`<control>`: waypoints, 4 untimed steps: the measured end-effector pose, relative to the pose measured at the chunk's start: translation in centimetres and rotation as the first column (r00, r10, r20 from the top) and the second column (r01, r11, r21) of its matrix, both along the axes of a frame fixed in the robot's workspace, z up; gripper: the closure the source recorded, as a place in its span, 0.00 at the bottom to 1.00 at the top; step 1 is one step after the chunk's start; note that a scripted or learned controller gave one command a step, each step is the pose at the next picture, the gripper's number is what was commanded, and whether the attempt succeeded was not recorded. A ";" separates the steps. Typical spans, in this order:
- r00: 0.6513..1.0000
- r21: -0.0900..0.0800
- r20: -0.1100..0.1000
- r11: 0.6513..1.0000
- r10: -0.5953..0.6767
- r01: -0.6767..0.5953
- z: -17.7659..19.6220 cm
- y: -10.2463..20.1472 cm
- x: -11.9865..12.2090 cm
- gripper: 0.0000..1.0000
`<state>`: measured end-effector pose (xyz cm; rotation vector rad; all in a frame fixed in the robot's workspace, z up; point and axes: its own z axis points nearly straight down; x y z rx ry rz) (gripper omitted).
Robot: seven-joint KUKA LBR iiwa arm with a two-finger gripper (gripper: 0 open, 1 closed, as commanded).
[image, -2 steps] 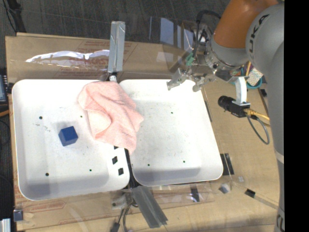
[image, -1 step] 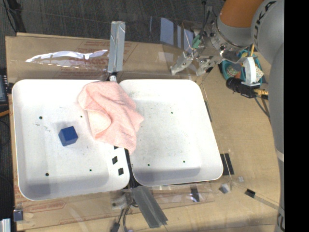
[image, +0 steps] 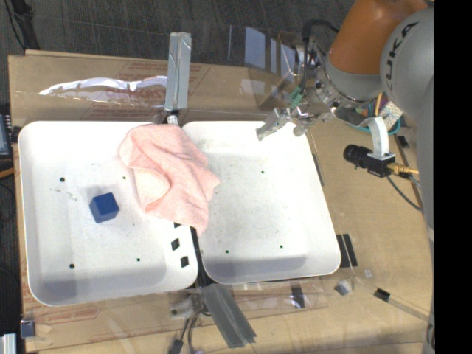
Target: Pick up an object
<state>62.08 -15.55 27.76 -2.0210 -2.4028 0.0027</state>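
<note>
1. Even, fairly bright light from overhead; both white bins (image: 44, 198) look clean, not blown out.
2. Glare streaks the clear tape (image: 103, 87) at the bench's (image: 369, 227) far left edge.
3. Soft shadows; focus mildly soft throughout.

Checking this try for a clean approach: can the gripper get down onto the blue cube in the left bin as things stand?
Probably yes. The blue cube sits alone on the left bin's floor, apart from the pink cloth, top uncovered. The gripper hangs over the right bin's far edge.
</note>
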 end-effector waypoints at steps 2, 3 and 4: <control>0.995 -0.001 0.003 0.995 -0.103 0.103 5.9 -5.4 3.6 0.00; 0.999 0.000 0.000 0.999 0.040 -0.040 -0.8 0.4 3.6 0.00; 0.930 -0.001 0.001 0.930 -0.369 0.369 2.3 -5.0 2.8 0.00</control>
